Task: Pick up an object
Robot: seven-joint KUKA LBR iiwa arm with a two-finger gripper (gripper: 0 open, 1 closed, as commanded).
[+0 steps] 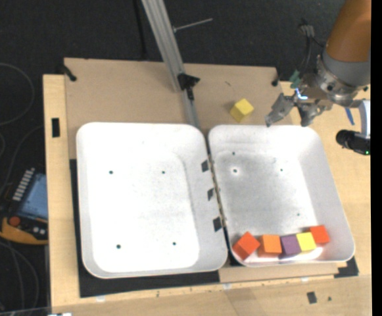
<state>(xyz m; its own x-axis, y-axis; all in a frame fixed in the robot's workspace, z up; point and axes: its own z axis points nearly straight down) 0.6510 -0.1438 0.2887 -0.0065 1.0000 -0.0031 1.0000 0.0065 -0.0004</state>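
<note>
Blocks [283, 243] line right bin's [329, 176] near wall; gripper [290, 113] seemingly open, empty

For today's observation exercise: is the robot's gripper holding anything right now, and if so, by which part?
Nothing is held. The gripper hangs open above the far edge of the right bin, with nothing between its fingers. The yellow cube lies apart on the bench.

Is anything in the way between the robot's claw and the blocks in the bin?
Nothing visible. The gripper hangs above the bin's far rim, and the blocks sit against the near wall, with bare floor between.
</note>
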